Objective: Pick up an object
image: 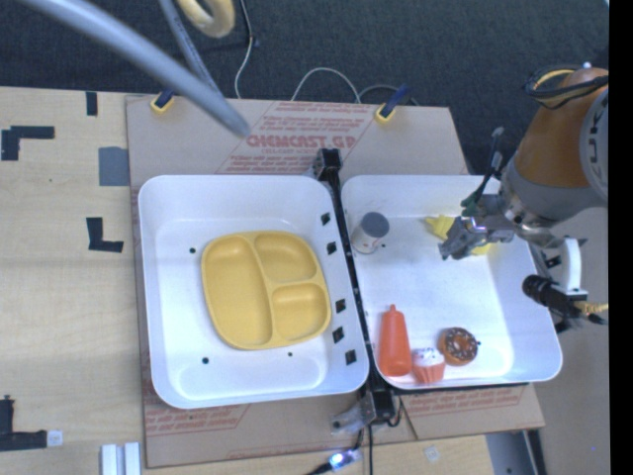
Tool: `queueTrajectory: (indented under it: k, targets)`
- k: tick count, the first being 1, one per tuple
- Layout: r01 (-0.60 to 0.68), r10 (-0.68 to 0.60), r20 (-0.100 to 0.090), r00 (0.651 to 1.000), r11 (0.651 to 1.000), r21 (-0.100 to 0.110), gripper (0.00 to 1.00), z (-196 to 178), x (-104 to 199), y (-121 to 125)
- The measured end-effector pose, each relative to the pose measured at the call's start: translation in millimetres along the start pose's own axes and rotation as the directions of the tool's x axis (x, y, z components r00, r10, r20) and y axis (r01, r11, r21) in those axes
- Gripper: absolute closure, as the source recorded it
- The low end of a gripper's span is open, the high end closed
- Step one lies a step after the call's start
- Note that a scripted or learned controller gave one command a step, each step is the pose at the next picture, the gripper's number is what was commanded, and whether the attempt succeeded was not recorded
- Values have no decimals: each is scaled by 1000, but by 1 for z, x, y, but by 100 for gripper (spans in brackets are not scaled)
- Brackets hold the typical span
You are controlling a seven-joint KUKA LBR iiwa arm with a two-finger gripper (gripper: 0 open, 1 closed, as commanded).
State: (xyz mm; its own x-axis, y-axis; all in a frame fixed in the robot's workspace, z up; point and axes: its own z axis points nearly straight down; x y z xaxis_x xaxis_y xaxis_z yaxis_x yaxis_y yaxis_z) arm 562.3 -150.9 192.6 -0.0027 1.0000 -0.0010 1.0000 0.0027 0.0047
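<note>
Nearest the camera, along the right bin's (524, 369) front wall: an orange squeeze bottle (394, 342), smooth plastic with tapered nozzle, lying on its side; touching it a small cupcake toy (428, 364), pale top, orange ribbed base; just beside that a round brown doughnut (460, 345) with speckled glaze. Both bins shallow, glossy white, rounded corners, set side by side on a cardboard sheet (297, 139) with red print, which lies on the pale wood-grain counter (59, 295). Left bin (168, 364) carries a yellow divided plate (265, 288), matte plastic, rounded-rectangular, three compartments. In the right bin's back left corner, a small grey cylinder (372, 231), can-like, upright, just beside the black clips on the shared wall. Near the right bin's back right corner, a yellow object (438, 227), flat and angular, partly hidden under the hand (463, 237). Hand dark metal, low over the bin floor, overlapping that yellow object; whether it is spread or pinched together cannot be told. Arm (554, 161) grey with an orange band, reaching in from the counter's right edge.
</note>
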Motion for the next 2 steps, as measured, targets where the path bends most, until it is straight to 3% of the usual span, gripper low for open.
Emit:
queueTrajectory:
  k: [1,2]
  targets:
    - [-1,1,-1,1000,1000,4,100,-14,0,1]
    - [5,-5,-3,1000,1000,5,100,-18,62,18]
